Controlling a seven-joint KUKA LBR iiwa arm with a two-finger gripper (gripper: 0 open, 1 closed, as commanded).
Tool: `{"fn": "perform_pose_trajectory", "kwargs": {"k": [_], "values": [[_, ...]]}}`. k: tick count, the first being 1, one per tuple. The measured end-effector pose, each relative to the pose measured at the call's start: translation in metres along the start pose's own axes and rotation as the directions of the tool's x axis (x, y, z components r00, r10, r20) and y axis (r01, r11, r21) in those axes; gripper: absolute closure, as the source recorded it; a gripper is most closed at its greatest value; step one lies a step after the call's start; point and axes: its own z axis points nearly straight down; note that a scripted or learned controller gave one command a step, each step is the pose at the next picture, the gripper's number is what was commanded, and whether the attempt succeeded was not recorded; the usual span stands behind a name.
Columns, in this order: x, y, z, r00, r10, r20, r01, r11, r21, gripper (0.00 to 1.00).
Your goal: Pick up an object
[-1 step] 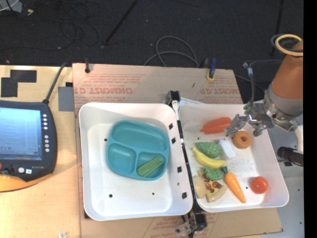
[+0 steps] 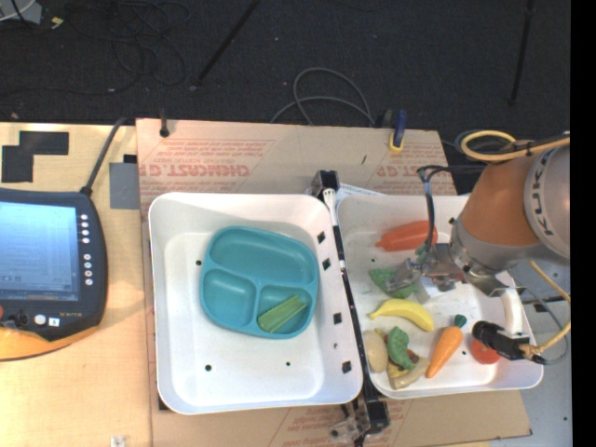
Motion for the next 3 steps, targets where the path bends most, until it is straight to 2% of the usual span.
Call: {"fn": "perform_pose_trajectory", "kwargs": {"k": [1,2,3], "values": [[0.045,-0.052,0.012,1.0,0.005,0.016,-0.005,1.0,-0.023,0.0],[0.054,-0.081,0.023,1.0,0.002,-0.002,-0.002,1.0,0.017,0.0],[0.051,-0.08,0.013,1.0,0.009,-0.001,-0.009,1.0,0.017,1.0]]}}
